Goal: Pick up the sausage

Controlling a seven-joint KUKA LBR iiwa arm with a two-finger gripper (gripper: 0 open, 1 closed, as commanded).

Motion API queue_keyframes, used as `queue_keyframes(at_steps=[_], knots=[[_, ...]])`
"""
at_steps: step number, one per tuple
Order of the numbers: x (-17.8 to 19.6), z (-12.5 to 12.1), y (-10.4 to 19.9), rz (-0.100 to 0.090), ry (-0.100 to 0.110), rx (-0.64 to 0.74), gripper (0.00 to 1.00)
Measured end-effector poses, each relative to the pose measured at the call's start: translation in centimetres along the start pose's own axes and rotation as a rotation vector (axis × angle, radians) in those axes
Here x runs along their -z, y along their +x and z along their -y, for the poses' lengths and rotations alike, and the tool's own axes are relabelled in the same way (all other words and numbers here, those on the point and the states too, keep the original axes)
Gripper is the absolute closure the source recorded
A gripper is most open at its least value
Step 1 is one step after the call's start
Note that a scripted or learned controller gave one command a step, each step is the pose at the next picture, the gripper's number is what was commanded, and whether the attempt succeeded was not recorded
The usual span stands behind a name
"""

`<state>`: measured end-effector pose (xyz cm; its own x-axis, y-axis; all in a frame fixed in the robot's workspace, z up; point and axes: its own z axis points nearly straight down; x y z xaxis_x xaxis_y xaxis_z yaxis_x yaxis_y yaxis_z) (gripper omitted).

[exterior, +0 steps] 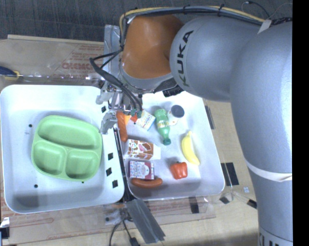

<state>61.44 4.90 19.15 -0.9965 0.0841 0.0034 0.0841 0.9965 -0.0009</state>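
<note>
The sausage (pixel 147 182) lies untouched at the near edge of the right bin (pixel 212 163), just below a small carton (pixel 142 168), well apart from the gripper (pixel 115 111) near the bins' divider, so the pick seems unstarted.

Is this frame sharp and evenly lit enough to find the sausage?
Camera view: soft but usable focus; the sausage reads clearly at the right bin's near edge; the arm casts shade over the gripper; mild glare on the green plate.
</note>
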Motion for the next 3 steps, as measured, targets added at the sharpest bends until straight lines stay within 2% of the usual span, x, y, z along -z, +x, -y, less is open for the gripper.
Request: queue_keyframes(at_steps=[1, 2, 3], knots=[[-9.9, -7.6, -0.1, 0.006, -0.001, 0.358, 0.00], [0.2, 0.3, 3.3, 0.006, 0.000, 0.208, 0.00], [0.1, 4.1, -1.5, 0.005, 0.000, 0.200, 0.00]])
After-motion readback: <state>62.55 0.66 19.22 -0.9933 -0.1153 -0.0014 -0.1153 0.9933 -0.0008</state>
